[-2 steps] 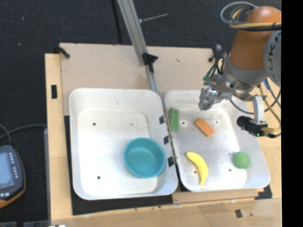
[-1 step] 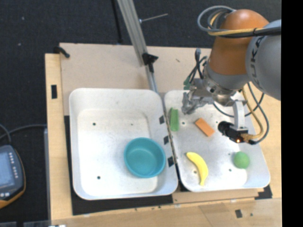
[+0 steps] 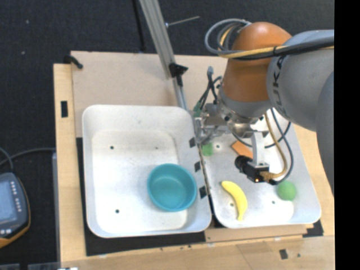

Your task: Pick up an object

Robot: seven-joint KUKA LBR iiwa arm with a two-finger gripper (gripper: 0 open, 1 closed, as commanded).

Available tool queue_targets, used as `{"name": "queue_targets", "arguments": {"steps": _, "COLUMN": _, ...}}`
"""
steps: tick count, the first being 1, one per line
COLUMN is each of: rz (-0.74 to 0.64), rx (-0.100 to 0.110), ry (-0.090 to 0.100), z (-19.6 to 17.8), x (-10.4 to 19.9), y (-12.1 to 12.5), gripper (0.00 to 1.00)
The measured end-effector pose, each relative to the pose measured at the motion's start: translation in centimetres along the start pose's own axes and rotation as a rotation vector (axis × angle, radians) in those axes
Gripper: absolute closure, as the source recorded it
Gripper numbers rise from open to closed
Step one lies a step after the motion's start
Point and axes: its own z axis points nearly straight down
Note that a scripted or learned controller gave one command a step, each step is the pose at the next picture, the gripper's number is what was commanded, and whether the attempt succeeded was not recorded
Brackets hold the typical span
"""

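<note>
Hovering hand (image 3: pixel 209 129) over right bin (image 3: pixel 304 204), sm green obj (image 3: pixel 207 149) just below; grip state unclear.

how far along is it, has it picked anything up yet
Nothing looks lifted out yet. The banana and green ball lie on the floor of the right bin, and the blue bowl sits in the left bin. The gripper is low over the right bin's left edge, near a small green object; whether it grips that is unclear. The grasp and lift remain.
</note>
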Motion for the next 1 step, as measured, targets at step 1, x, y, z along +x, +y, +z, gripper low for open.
{"name": "queue_targets", "arguments": {"steps": 1, "rz": -0.002, "rx": -0.002, "ry": 0.002, "z": -0.26, "x": 4.87, "y": -0.55, "gripper": 1.0}}
